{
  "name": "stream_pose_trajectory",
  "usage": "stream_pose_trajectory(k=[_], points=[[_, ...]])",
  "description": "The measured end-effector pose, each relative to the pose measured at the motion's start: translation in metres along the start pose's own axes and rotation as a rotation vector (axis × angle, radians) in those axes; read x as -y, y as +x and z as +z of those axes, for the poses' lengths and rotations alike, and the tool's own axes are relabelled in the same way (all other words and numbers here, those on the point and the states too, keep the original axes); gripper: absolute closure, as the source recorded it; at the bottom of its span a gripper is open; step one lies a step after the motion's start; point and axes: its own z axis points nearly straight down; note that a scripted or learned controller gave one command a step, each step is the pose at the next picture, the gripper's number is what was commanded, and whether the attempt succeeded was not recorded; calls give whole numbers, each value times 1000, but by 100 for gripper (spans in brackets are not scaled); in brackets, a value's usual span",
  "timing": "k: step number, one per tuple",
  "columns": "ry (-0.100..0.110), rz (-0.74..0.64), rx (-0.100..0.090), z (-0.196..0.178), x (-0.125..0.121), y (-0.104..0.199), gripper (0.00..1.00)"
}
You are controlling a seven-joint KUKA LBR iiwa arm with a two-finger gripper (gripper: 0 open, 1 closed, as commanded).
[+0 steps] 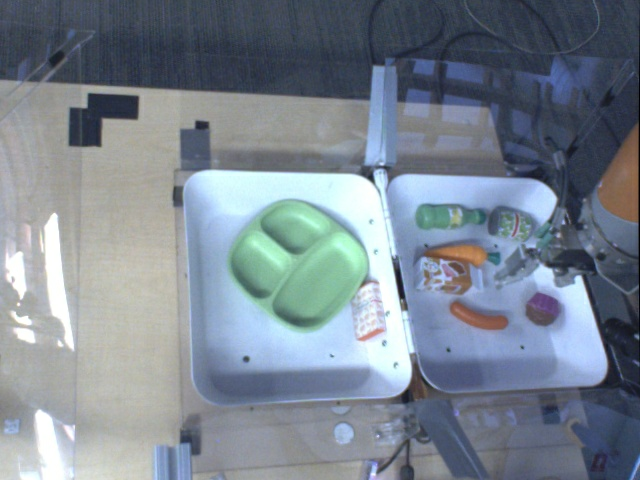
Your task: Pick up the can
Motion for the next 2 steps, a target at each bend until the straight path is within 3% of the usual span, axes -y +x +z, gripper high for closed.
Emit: stream_pose_trajectory(k=[1,2], points=[[2,-64,-1,121,-21,22,0],[-8,-11,0,154,-8,16,0]])
